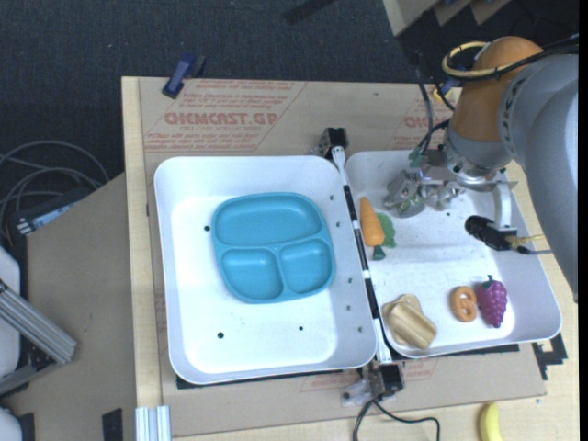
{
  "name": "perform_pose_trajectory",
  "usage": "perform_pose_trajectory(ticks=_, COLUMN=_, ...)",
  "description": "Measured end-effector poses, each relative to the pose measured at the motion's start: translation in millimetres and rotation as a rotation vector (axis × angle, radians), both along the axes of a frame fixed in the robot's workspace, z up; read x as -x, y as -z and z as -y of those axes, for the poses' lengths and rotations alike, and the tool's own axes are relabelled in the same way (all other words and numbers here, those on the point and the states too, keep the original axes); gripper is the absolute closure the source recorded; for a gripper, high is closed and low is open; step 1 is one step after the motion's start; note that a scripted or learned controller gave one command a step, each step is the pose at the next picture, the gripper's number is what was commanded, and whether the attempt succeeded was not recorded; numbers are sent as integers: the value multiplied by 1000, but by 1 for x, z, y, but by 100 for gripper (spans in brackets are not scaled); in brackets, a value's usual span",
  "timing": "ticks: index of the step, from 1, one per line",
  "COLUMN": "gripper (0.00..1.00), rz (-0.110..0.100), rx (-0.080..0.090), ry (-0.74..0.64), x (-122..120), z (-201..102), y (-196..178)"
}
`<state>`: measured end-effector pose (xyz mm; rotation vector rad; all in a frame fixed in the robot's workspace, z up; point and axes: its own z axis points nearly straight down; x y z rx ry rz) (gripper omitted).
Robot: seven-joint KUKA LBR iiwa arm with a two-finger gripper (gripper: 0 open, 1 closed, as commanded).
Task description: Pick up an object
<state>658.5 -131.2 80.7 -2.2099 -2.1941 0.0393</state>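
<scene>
- Toy carrot (370,222) lies against the right bin's (542,324) left wall, on a green leaf
- Purple grapes (494,301), an orange piece (464,304) and a tan bread piece (410,322) lie nearer the front
- Gripper (405,197) hangs low just right of the carrot; cannot tell its state
- Blue divided plate (273,246) sits in the left bin (184,329)

I note a blue clip (184,75) on the brown board (230,118) at upper left, coiled cables (46,186) at left, and a yellow item (490,422) (partly cut off) at lower right.
</scene>
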Motion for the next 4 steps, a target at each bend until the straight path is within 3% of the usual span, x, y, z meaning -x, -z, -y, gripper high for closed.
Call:
perform_pose_trajectory(ticks=1, gripper=0, rz=-2, rx=4, ry=2, x=1, z=-24, y=0)
perform_pose_trajectory(ticks=3, gripper=0, rz=-2, rx=6, ry=3, x=1, z=-30, y=0)
perform_pose_trajectory(ticks=4, gripper=100, rz=-13, rx=4, ry=4, x=3, z=-30, y=-8)
